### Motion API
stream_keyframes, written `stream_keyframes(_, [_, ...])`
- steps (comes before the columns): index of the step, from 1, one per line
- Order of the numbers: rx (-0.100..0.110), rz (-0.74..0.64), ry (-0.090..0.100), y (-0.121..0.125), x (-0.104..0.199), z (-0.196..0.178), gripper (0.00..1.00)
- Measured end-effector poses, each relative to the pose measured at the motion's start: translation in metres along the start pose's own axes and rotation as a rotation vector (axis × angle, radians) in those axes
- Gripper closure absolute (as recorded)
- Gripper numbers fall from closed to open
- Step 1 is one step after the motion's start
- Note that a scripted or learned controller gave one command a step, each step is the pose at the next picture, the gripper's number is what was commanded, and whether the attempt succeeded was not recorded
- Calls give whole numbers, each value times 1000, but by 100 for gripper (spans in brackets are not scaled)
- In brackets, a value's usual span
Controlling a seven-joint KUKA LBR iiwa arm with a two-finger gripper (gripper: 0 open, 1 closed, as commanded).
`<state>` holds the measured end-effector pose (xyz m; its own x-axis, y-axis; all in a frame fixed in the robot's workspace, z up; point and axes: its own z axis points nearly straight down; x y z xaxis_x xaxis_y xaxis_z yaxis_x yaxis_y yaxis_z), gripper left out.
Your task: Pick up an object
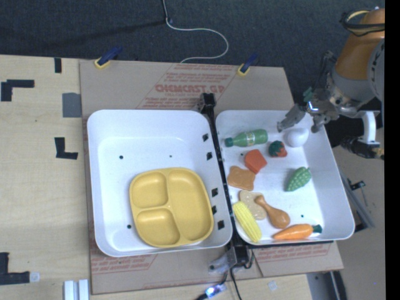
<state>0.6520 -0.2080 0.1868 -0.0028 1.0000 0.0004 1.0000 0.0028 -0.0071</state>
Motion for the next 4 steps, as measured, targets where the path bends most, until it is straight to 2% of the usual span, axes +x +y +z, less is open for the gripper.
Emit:
stream_keyframes(2, [5, 2, 0, -8, 10, 107, 0])
stream_keyframes(3, [-1, 0, -2, -6, 10, 92, 100])
stream_keyframes(4, [-9, 1, -1, -3, 6, 49, 100])
